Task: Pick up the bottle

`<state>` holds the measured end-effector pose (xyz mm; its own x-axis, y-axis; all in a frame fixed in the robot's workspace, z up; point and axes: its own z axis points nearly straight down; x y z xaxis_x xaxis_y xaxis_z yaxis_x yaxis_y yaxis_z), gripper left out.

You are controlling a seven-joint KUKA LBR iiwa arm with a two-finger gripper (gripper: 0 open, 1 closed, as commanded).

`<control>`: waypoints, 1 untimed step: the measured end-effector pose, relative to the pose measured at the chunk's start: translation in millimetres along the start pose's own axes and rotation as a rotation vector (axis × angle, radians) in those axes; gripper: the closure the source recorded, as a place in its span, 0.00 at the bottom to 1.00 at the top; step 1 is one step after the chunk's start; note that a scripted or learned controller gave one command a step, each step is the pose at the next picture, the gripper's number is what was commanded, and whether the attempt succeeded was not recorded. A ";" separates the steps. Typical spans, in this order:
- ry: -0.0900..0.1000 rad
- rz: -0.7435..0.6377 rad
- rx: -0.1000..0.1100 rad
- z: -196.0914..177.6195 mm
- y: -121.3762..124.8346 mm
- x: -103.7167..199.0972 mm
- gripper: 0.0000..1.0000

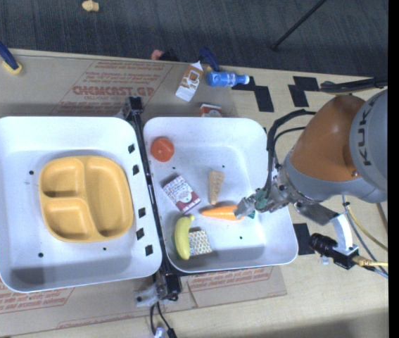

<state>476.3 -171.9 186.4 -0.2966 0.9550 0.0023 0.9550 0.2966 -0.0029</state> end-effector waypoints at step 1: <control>-0.001 0.389 -0.002 -53.3 -2.9 -9.6 1.00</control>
